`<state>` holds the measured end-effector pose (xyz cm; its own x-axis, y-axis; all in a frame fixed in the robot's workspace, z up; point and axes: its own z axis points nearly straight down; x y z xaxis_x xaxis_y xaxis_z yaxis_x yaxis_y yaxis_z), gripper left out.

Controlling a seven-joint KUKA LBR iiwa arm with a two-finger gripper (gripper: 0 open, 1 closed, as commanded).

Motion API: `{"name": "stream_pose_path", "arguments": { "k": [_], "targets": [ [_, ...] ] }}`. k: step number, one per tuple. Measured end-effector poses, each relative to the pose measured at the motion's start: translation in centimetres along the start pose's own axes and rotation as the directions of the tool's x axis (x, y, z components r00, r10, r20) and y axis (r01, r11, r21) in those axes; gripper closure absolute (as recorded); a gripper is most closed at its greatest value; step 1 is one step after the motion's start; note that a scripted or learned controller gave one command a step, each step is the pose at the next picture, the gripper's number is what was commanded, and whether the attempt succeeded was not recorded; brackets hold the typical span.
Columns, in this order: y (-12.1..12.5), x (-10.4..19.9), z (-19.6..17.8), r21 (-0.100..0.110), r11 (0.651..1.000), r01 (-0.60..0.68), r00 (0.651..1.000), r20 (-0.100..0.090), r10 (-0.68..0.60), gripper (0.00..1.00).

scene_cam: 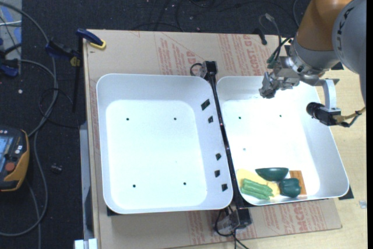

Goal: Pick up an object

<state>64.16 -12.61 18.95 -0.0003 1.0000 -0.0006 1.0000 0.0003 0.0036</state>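
Nearest the camera, at the lower right of the frame, a small heap of objects sits against the front wall of the right bin (326, 143). A ridged green piece (256, 188) lies at the heap's left, its long axis running from upper left to lower right. Behind it rests a dark teal bowl-like piece (272, 172), open side up and wider than tall. To its right sits a chunky green block (290, 187), with a flat orange piece (298, 175) showing behind it and a pale yellow one (247, 175) underneath. They probably lie bunched here because the bin floor slopes to its rim. Any of them could serve as the object to pick.

Well apart from the heap, at the upper right of the frame, the gripper (269, 90) hangs over the back edge of the right bin, carrying nothing. Its fingers are too small and blurred to tell whether they are spread or together.

Left of centre is the left bin (111, 90). Both bins rest on a cardboard-covered worktop (151, 52).
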Motion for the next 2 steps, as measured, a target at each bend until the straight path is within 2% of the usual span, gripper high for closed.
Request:
{"name": "stream_pose_path", "arguments": {
  "k": [1, 2],
  "targets": [
    [0.9, -0.4, -5.9, -0.002, 1.000, 0.000, 1.000, 0.000, 0.000, 1.00],
    [0.9, -0.4, -7.8, 0.002, 1.000, 0.000, 1.000, 0.000, 0.000, 1.00]
  ]
}}
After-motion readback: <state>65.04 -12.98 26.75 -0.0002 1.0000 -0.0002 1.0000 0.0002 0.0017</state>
